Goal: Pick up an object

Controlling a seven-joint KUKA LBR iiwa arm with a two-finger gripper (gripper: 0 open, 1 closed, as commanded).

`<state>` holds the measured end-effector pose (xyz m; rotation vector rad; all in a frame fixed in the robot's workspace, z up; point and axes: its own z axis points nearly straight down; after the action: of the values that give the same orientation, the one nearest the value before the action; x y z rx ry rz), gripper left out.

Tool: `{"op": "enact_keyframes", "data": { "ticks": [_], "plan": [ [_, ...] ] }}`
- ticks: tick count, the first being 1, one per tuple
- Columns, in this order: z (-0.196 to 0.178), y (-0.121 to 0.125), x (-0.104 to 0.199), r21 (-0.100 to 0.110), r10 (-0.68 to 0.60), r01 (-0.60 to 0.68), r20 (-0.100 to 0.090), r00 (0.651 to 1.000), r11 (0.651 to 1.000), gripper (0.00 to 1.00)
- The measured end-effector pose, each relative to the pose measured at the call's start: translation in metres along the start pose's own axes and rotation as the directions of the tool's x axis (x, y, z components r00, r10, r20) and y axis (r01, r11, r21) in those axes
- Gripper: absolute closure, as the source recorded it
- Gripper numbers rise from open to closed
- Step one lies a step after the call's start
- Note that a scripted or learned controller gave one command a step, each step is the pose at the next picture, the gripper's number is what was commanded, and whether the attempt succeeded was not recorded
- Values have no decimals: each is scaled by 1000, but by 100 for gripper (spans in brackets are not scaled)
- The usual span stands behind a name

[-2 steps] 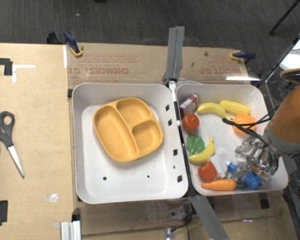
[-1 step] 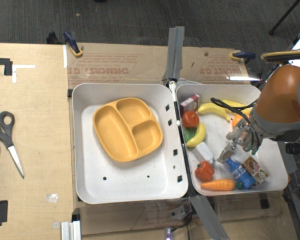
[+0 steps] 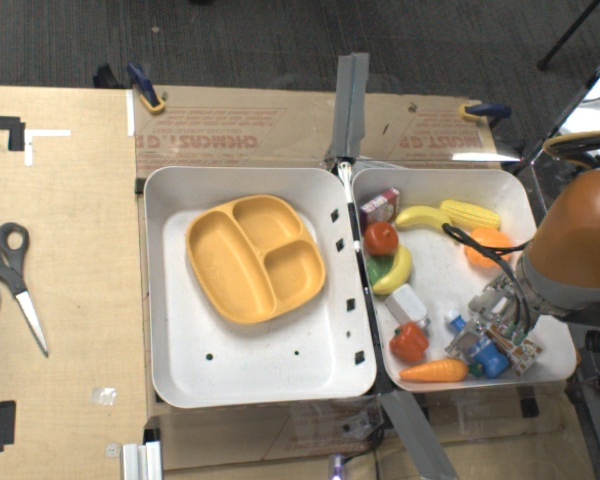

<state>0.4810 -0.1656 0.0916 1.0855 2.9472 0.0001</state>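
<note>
Left bin (image 3: 160, 298) w/ yellow divided plate (image 3: 255, 258). Right bin (image 3: 520, 193): toy food incl. bananas (image 3: 420, 218), corn (image 3: 468, 211), carrot (image 3: 433, 371). Claw (image 3: 490, 333) low at bin's right side. Scissors (image 3: 15, 278) on table (image 3: 60, 198).

right bin (image 3: 525, 198) crowded with toy food, left bin (image 3: 180, 368) open around yellow plate (image 3: 255, 258)

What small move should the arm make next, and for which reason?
Probably a short, straight descent. The gripper is in the lower right corner of the right bin, above a blue object beside the carrot. No object is seen held, and whether the jaws are open is unclear, so lowering onto that object seems the nearest step.
</note>
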Motion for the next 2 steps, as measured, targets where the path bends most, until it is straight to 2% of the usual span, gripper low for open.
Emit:
{"op": "enact_keyframes", "data": {
  "ticks": [1,2],
  "plan": [
    [-3,26,22,-3,-33,33,11,999,999,0],
    [-11,26,22,-3,-35,35,9,999,999,100]
  ]
}}
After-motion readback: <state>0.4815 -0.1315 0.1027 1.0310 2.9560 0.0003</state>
